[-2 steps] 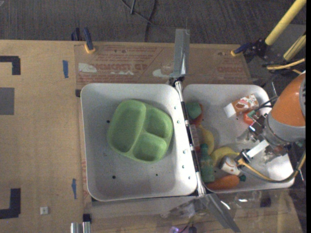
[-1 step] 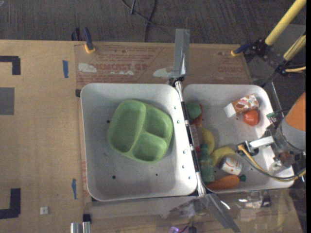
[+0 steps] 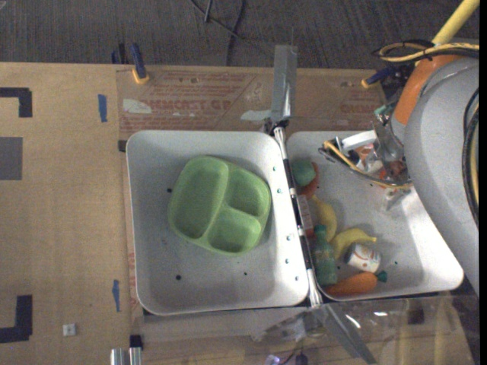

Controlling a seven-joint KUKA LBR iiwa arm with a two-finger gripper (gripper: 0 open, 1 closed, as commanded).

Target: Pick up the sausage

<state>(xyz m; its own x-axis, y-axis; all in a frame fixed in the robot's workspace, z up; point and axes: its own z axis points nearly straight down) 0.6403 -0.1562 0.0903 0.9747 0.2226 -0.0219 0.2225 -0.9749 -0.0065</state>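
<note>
The gripper (image 3: pixel 388 175) is hanging over the upper right part of the right bin (image 3: pixel 426 238), wrapped in cables; whether its parts are spread or pressed together cannot be told, and nothing is seen held in it. The sausage (image 3: pixel 305 210), a dark reddish piece, is lying along that bin's left wall, below a green toy (image 3: pixel 303 172) and beside two bananas (image 3: pixel 338 230). A carrot (image 3: pixel 354 284) and a small white cup (image 3: pixel 364 258) are lying near the bin's lower edge. A green divided plate (image 3: pixel 221 204) is sitting in the left bin (image 3: pixel 152 265).
</note>
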